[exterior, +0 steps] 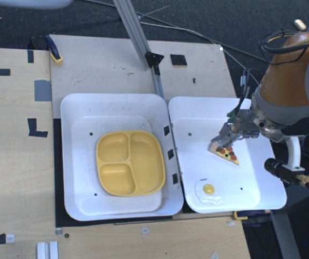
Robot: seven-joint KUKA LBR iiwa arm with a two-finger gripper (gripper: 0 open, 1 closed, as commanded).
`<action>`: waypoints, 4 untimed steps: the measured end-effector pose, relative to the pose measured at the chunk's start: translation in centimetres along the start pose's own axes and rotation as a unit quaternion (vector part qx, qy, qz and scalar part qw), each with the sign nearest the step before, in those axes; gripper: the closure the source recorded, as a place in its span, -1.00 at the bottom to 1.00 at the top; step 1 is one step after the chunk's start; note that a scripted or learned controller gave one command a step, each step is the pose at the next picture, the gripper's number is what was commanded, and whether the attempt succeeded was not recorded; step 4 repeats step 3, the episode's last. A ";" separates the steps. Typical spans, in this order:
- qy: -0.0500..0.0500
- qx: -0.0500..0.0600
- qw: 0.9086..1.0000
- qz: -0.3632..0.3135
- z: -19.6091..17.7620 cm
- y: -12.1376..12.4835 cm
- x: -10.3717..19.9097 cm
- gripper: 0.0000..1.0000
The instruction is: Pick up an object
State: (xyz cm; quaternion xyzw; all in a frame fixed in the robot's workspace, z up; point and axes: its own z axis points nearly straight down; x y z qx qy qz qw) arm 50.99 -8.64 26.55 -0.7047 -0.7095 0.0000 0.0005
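A toy pizza slice (227,154) lies in the right bin (192,117), near its middle right. My gripper (221,142) reaches in from the right and its tips sit right at the slice's upper left edge, touching or just above it. A toy fried egg (207,190) rests near the front of the same bin. The orange-banded wrist (286,74) stands above the bin's right side.
The left bin (79,112) holds a yellow divided plate (130,162). A slanted metal pole (135,26) rises behind the bins. Cables run across the bench at the back right.
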 end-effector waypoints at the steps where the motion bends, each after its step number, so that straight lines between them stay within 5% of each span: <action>1: 0.000 0.000 1.000 0.001 0.6 2.1 4.2 1.00; 3: 0.000 0.000 1.000 0.000 0.7 4.0 14.5 1.00; 4: 0.000 0.000 1.000 0.000 0.7 4.0 14.5 1.00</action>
